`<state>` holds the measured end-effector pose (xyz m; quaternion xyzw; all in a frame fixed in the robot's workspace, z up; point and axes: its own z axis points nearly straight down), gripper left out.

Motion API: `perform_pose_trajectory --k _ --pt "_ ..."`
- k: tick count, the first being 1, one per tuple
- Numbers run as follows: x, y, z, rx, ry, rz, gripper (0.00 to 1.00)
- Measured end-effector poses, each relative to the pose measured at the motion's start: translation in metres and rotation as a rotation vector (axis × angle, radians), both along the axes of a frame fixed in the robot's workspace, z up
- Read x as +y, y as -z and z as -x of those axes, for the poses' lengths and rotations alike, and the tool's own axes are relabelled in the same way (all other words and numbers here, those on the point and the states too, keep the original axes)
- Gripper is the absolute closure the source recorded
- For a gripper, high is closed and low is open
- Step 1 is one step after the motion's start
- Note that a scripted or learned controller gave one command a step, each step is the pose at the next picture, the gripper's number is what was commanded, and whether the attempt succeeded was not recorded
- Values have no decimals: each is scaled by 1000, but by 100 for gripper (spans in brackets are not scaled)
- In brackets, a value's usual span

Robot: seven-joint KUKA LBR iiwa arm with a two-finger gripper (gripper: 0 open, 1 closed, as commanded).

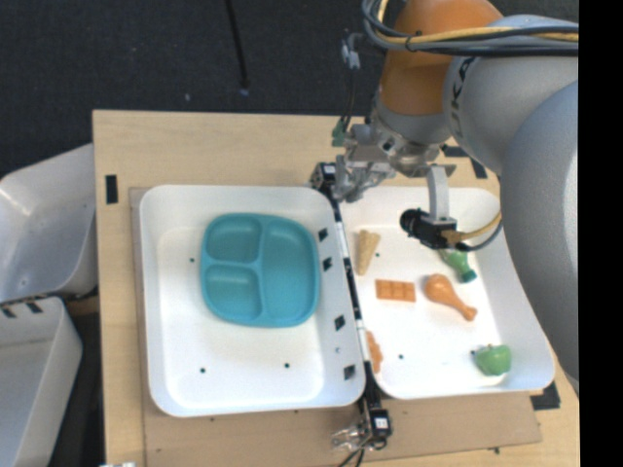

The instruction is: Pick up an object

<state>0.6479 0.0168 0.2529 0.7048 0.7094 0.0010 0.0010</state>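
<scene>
Claw (pixel 365 178) over right bin's (pixel 526 353) far-left corner, grip state cannot be told | target: toy drumstick (pixel 450 297) mid-bin, beside orange wafer (pixel 395 291) | likely light, stiff, smooth plastic | grasp across thick end; narrow end may slip.

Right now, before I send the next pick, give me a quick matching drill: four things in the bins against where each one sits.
Things:
1. teal divided plate
2. green toy pepper
3. orange waffle piece
4. toy chicken drumstick

Places:
A. near right corner of the right bin
B. middle of the left bin
C. right bin, just right of the waffle piece
D. centre of the right bin, below the pale cone

Pairs: 1-B, 2-A, 3-D, 4-C
</scene>
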Motion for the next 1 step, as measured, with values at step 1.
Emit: perform_pose_trajectory --k 1 --pt "48 14 -13 0 1 1 100"
